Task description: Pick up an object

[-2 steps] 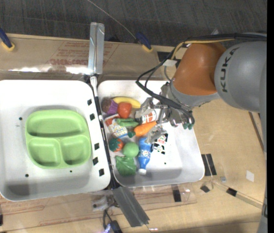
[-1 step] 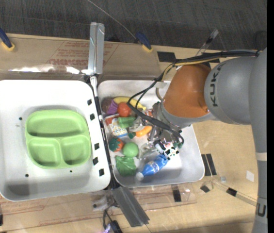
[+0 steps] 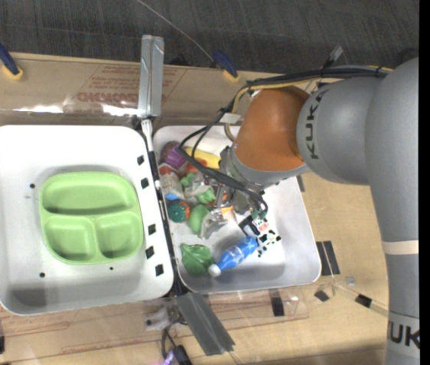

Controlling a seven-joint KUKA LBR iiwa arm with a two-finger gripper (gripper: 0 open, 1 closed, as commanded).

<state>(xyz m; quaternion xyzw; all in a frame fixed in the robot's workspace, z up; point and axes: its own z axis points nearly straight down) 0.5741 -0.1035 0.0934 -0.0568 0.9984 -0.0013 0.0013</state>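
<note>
My gripper [image 3: 216, 220] hangs low inside the right bin [image 3: 300, 251], its metal fingers pointing down among a pile of small toys. Just left of it lie a green piece [image 3: 199, 217] and a teal ball [image 3: 176, 211]. A purple object [image 3: 173, 157] and a yellow one [image 3: 207, 158] sit at the bin's far end. Toward the near end lie a blue bottle with a white cap [image 3: 235, 255], a green lump [image 3: 195, 258] and a black-and-white die [image 3: 270, 239]. The orange wrist band [image 3: 272, 131] covers part of the bin.
The left bin [image 3: 5, 204] holds a light green divided tray [image 3: 91, 216]. A metal divider bar [image 3: 151, 74] rises between the bins at the far side. Blue clamps [image 3: 5, 58] pin cardboard at the bench's back edge. Cables [image 3: 222, 177] trail from the wrist over the toys.
</note>
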